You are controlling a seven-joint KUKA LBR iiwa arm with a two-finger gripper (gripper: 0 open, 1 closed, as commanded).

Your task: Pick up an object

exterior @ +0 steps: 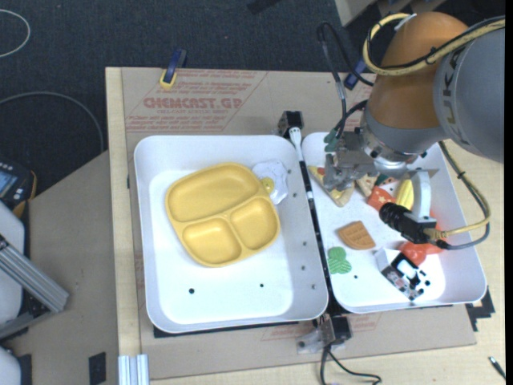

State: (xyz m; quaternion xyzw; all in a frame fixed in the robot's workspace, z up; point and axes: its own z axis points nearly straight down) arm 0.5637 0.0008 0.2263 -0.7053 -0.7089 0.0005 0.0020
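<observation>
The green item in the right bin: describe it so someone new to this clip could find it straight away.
Take the right bin, the one the arm reaches into. Along its left wall, toward the near corner, lies a small green object, just below a tan, cookie-like piece. It is the one green thing there; its neighbours are tan, orange, yellow or black-and-white.

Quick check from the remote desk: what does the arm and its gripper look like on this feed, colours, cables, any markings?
The arm is grey with a big rounded orange band above the wrist. Below it sits a silver metal gripper. Black cables loop beside the wrist, and a yellow cable curves over the orange part. I can make out no markings.
</observation>
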